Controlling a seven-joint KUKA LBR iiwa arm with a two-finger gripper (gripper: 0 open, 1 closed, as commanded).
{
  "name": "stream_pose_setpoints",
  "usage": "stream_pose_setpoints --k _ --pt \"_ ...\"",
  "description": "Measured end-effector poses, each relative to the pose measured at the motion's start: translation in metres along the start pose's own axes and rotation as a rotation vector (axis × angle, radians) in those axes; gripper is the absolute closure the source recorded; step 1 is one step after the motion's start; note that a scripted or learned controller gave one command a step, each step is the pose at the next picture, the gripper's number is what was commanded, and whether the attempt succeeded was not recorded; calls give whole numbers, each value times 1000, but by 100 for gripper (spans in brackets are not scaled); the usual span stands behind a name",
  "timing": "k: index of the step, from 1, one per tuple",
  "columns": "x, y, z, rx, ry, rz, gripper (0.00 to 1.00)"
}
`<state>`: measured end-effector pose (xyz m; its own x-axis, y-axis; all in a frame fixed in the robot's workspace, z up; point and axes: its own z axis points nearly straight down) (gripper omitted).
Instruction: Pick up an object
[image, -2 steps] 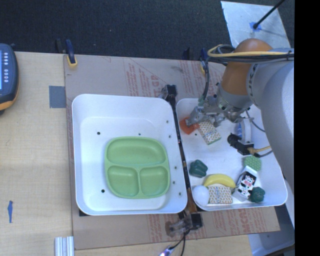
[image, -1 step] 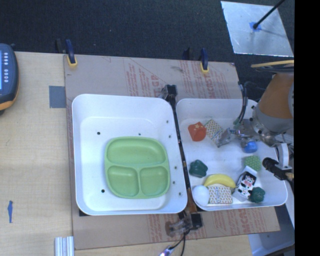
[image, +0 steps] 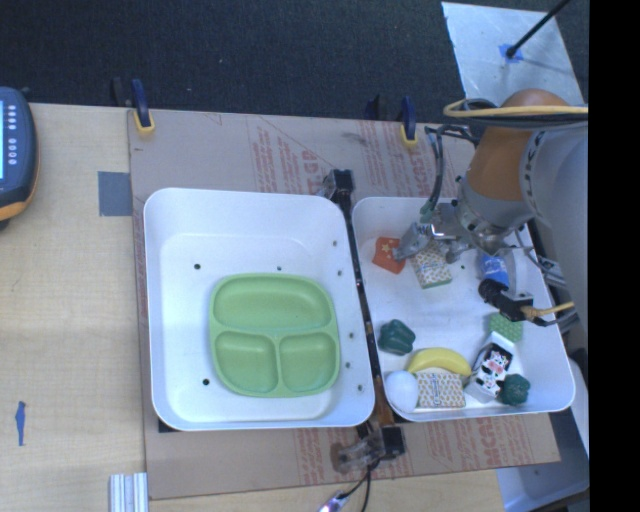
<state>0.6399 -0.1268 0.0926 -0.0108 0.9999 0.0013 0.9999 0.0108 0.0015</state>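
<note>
1. 2 white bins side by side. Left bin (image: 170, 300) holds a green divided plate (image: 272, 333).
2. Arm (image: 520, 160) reaches in from the right over the right bin (image: 560, 385).
3. Gripper (image: 432, 240) sits low at the bin's upper left, just above a small patterned block (image: 432, 268); can't tell if they touch.
4. Finger state: can't tell.
5. Orange-red piece (image: 388, 254) just left of the gripper.
6. Lower down: dark green lump (image: 397, 337), banana (image: 440, 360), white egg (image: 401, 385), black-and-white carton (image: 492, 368).
</note>
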Motion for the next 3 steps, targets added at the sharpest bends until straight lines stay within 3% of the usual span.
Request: stream_pose_setpoints --k 1,2,3 --pt "26 15 -2 19 -8 4 0" --pt "-54 15 0 2 -5 13 0" --pt "-52 16 0 2 -3 8 0"
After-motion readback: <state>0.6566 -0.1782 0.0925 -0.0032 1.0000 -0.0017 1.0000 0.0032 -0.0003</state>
